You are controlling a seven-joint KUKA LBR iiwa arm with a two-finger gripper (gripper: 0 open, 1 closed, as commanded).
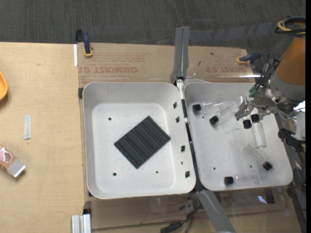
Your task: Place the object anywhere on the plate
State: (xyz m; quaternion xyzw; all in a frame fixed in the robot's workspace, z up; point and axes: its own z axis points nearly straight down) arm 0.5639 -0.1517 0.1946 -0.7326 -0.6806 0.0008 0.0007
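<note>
So the gripper (247, 111) hangs near the right bin's (209, 181) far-right corner (can't tell if it's open or closed), and the clear black-capped vial (260, 136) lies just toward the near edge from it, cap end closest, well apart from the dark ribbed plate (142, 141).

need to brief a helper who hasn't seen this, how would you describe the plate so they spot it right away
Look in the left white bin. The plate is the dark ribbed square lying flat near its middle, turned like a diamond. It is far larger than the small black specks around it.
</note>
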